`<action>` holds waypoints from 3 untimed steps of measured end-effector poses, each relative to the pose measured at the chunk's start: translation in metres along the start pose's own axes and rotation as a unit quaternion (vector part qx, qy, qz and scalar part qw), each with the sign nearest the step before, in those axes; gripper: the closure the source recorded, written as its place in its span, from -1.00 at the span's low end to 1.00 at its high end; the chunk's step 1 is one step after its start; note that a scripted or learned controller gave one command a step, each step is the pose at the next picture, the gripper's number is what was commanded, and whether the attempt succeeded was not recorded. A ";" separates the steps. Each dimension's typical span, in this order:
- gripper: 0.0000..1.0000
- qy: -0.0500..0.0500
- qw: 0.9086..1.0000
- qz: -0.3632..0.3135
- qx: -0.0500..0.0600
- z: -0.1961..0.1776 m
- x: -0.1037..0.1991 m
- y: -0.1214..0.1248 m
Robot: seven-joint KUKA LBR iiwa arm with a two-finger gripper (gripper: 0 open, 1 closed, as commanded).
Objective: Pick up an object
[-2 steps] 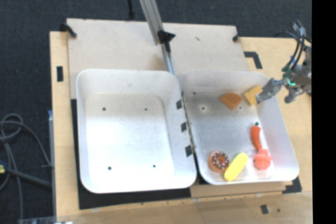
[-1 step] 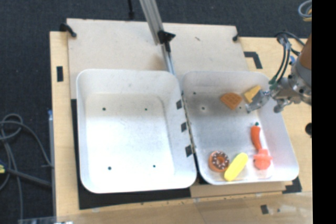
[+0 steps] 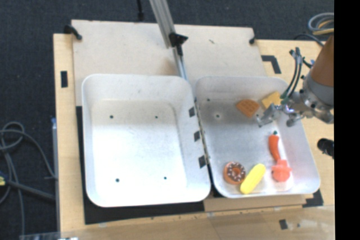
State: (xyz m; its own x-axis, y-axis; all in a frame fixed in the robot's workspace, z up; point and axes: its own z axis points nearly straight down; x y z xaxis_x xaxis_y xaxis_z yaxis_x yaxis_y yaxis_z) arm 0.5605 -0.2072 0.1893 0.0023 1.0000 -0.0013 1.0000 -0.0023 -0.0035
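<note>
the nearest candidate to me is the waffle-like tan piece [image 3: 247,107], lying flat in the right bin [image 3: 225,132] near its far edge, a little toward the middle. just beside it, toward the far right corner, a yellowish block [image 3: 271,99] sits partly behind my wrist hardware. along the near edge lie a chocolate doughnut [image 3: 234,172], a yellow banana-shaped piece [image 3: 253,178] touching it, and an orange-red carrot-like piece [image 3: 277,158] running up the right side toward me.

my gripper [image 3: 268,116] hangs over the far right part of the right bin, just beside the tan piece and above the top of the carrot-like one. nothing sits between my fingers as far as i can see, but at this angle i cannot tell how far apart they stand.

i judge this to be the approach step: i am over the bin, not yet on any object. the next move calls for settling on one target, centring over it, lining the fingers across its narrow side, then descending to the bin floor before closing. the tan piece is thin and flat, so a grasp could slide off it.

the left bin [image 3: 140,137] sits alongside, touching the right one.
</note>
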 end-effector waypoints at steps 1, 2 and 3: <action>-1.00 0.000 1.000 0.001 0.000 0.043 0.002 0.003; 1.00 -0.001 1.000 0.004 -0.005 0.029 0.000 0.005; 1.00 -0.001 1.000 -0.003 -0.006 -0.033 0.006 0.008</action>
State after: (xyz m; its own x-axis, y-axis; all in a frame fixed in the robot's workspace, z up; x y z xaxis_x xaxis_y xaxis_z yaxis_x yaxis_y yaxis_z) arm 0.5682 -0.2010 0.2221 -0.0032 1.0000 -0.0030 1.0000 0.0032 0.0082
